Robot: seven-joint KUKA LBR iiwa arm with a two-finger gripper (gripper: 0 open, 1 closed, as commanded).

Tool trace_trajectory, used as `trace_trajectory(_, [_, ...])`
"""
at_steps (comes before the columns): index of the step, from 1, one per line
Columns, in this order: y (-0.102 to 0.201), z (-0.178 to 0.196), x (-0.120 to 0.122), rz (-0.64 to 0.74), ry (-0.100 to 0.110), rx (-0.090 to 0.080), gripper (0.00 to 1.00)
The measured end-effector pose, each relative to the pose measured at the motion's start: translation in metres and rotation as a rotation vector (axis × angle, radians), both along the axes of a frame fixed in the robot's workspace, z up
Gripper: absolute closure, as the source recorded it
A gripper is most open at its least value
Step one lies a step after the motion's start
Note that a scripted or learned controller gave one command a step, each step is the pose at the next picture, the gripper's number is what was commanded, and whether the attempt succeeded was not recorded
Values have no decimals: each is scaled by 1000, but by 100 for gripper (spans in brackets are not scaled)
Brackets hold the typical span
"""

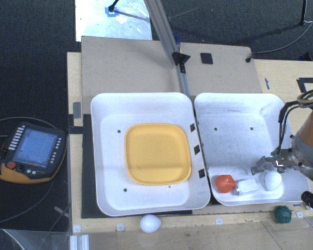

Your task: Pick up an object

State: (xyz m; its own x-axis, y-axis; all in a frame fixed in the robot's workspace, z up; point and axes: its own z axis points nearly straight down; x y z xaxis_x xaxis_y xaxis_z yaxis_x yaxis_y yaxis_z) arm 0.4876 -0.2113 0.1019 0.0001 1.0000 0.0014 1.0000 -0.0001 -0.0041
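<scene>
Arm in from right edge of camera view, wrist low over near-right part of right bin. Gripper hovering just above bin floor; whether closed or spread can't tell, metal parts blur together at this angle, nothing visibly held.

Candidates in right bin, all along near wall:
- white egg-shaped obj: just below gripper in view, i.e. toward near rim, looks almost touching or slightly under it. Closest by far
- small white flat piece: left of egg, long axis roughly left-right, slight tilt
- red-orange ball: further left, touching or just beside flat piece, near bin divider

Key relation: egg sits on near-rim side of gripper, barely offset; roundish, so no long axis to align with, approach angle matters little. Probably short shift toward near rim + drop needed. Risk: smooth round obj, may roll or squirt out toward bin wall.

Elsewhere: yellow plate centred in left bin, well apart from gripper. Outside bins on bench: another white egg below left bin, green ball below right bin. Teach pendant on floor far left
</scene>
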Motion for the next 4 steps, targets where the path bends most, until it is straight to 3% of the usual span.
trace_trajectory(1, [0, -12, 0, 0, -4, -1, 0])
trace_trajectory(2, [0, -1, 1, 0, -6, -2, 100])
trace_trajectory(4, [0, 105, -4, 1, -10, -3, 100])
